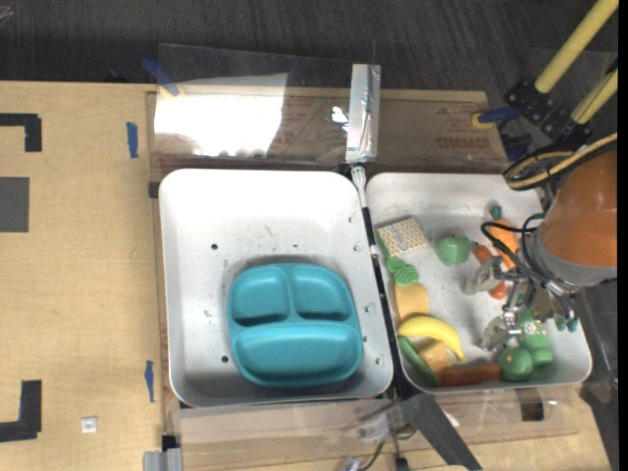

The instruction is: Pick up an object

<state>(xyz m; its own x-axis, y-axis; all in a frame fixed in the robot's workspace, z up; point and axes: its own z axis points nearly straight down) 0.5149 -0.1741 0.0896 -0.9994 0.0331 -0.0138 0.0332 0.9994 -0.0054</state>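
1. Right bin [574, 366], near edge: a brown sausage-shaped piece [474, 373] lies along the near wall, long axis running left to right. A green fruit [517, 362] sits just beside its right end.
2. Just behind these: a banana [433, 333] lies curved, long axis running left to right, its right tip dipping toward the near wall. It touches neighbouring pieces on its left and near sides.
3. Gripper [510, 324]: low in the right part of the bin, above or among small green and orange pieces. Whether the fingers are spread or closed, and whether anything sits between them, cannot be told; clutter and metal parts blur together.
4. Judgement: no grasp is confirmed. A sound pick calls for one piece standing apart from its neighbours, with the fingers set across its short axis, clear of the bin wall.
5. Further back: a round green piece [452, 251] sits apart from the rest, with no long axis to speak of, so it looks the easier candidate.
6. Left bin [186, 263]: holds a blue divided tray [292, 323], well apart from the gripper.
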